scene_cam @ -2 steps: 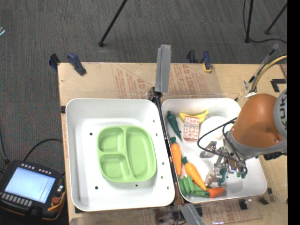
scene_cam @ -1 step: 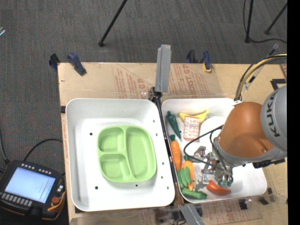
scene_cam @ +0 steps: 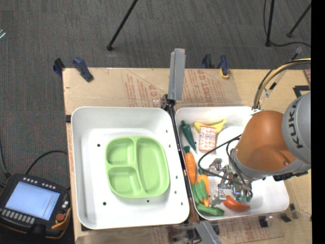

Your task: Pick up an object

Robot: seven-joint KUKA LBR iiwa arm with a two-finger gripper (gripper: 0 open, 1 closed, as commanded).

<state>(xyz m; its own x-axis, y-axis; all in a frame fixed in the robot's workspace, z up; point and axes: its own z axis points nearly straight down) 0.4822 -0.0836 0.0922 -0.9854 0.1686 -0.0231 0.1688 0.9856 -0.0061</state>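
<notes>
Camera view: gripper, grip state indeterminate, sits near the right bin front edge; centre over the red pepper before closing.

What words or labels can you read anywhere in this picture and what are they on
"KUK": dark letters on the grey arm, cut off at the frame edge.
Red print on the cardboard sheet under the bins: too faint and turned to read.
Small red-and-white card in the right bin: print too small.

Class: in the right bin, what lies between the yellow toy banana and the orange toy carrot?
In the camera view, a small red-and-white printed card lies between the yellow toy banana and the orange toy carrot.
</notes>
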